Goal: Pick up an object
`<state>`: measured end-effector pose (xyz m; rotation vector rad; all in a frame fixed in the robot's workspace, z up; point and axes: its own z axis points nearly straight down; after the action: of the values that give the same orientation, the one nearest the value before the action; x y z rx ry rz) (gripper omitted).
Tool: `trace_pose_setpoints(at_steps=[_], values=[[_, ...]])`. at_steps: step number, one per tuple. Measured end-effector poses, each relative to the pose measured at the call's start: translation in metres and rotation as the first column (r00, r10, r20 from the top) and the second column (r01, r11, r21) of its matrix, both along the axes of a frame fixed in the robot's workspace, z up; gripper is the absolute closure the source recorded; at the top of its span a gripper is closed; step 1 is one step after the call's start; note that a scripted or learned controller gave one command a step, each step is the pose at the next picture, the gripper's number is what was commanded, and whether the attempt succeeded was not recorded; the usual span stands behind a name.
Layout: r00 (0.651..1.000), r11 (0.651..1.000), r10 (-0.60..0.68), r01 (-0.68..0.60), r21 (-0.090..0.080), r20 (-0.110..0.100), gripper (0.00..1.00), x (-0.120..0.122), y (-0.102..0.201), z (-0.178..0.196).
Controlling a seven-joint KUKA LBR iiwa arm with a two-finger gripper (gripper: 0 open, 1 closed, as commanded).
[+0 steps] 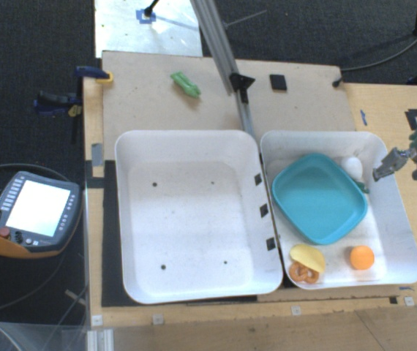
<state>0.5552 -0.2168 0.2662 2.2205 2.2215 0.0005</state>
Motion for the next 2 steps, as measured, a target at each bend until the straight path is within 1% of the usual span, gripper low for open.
trace_pose_setpoints(at_steps=[1, 2], values=[[1.000, 1.000, 0.000, 0.000, 0.001, -0.004, 0.00, -0.007, 0.003, -0.059], [1.000, 1.000, 0.000, 0.000, 0.001, -0.003, 0.00, 0.001, 0.005, -0.105]])
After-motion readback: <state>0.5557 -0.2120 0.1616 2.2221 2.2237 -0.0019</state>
